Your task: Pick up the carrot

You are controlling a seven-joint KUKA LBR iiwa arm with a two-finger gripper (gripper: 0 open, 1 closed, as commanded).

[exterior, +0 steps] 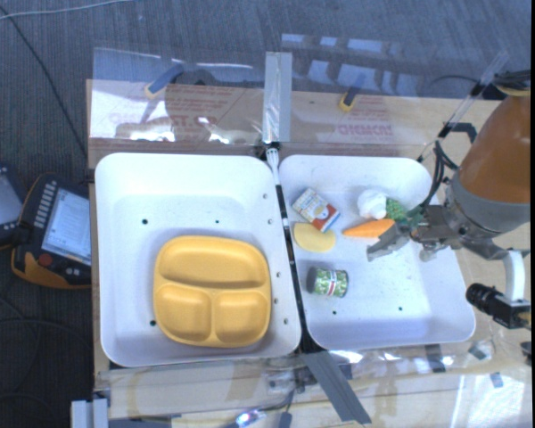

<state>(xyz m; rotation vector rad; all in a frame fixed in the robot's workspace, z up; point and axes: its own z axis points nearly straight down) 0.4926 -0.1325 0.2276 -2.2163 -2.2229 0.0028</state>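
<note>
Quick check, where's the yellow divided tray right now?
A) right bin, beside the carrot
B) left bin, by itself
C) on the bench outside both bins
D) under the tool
B: the yellow divided tray lies in the left bin with nothing else beside it, while the carrot and the tool are over in the right bin.

My tool (385, 242) looks like dull grey metal; the carrot (367, 229) is smooth matt plastic, the yellow tray (212, 289) glossy plastic, both bins (125, 185) satin white.
</note>
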